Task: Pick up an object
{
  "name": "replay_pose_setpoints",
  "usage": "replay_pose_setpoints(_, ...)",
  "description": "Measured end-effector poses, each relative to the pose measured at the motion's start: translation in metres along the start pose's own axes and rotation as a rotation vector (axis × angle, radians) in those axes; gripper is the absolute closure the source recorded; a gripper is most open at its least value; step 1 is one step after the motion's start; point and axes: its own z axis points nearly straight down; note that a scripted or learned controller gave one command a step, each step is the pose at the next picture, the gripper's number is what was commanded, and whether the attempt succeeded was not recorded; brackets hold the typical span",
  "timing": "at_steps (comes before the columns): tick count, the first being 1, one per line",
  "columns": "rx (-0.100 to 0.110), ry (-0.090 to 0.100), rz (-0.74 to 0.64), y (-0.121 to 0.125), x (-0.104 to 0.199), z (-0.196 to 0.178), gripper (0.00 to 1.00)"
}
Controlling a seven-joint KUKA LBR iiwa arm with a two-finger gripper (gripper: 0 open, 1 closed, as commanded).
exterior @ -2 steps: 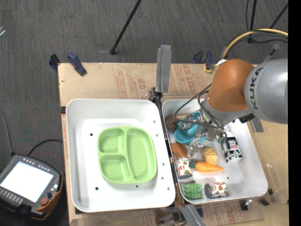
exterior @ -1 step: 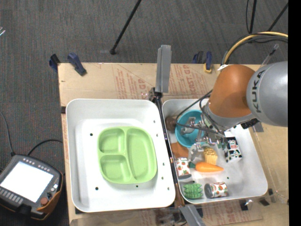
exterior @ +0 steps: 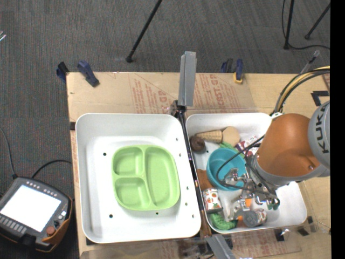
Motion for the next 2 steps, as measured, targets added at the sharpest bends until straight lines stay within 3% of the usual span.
replay_pose_setpoints(1, 0.002, -0.011, -0.004, 0.0005, -0.004, -0.0125, 1.0)
replay_pose_setpoints(2, -0.001, -0.003, -0.006, 0.0019, -0.0018, -0.0096, 0.0)
